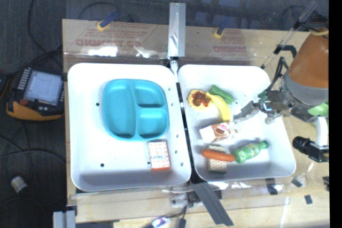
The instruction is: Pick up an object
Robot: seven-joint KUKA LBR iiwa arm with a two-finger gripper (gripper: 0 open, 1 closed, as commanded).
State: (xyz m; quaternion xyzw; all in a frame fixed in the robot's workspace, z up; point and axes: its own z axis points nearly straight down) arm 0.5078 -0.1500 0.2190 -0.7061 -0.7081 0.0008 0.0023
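Though the pincer (251,110) hangs over the right bin (278,168) near the banana (223,109), its opening is unreadable.

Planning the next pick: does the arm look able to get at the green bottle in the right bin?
Probably yes. The green bottle lies on its side with nothing on top of it, and the end effector hangs just above that bin. The carrot by its base may crowd a grasp.
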